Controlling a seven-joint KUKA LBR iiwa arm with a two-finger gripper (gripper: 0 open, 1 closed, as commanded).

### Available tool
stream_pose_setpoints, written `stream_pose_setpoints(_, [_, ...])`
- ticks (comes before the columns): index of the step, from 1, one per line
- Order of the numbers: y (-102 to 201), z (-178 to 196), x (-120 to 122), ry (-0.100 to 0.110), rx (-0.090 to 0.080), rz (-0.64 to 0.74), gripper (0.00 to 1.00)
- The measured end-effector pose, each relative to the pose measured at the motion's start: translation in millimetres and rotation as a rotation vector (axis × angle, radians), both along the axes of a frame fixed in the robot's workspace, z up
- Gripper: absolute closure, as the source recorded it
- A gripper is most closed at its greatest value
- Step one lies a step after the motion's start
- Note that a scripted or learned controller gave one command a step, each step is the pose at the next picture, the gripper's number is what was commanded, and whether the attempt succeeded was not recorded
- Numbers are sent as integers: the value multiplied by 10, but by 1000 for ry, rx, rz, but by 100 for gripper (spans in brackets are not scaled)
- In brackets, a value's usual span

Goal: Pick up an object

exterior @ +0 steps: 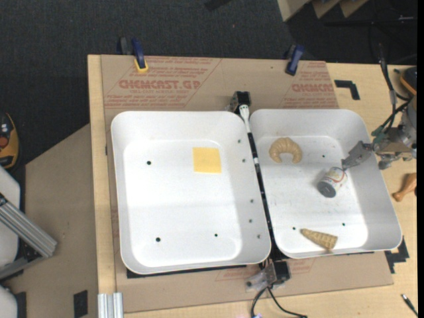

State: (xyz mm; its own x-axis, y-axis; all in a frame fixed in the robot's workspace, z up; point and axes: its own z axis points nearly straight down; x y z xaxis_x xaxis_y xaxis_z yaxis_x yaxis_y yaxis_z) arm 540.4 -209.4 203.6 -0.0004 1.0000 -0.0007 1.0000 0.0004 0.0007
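Croissant (pixel 285 150), can (pixel 330 181) and cone (pixel 320 238) share the right bin (pixel 377 197).

Small grey can (pixel 329 181) on side, right bin (pixel 371 240) middle.

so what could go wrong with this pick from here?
1. The gripper sits at the right bin's right side, just off the small can, which lies on its side; a nudge could roll it away.
2. The croissant and cone lie low on the bin floor, so a grasp may close above them.
3. The yellow square in the left bin looks flat, likely hard to pinch.
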Motion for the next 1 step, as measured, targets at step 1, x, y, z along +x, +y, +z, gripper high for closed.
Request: stream_pose_setpoints(1, [562,-1241,-62,6,4,2,0])
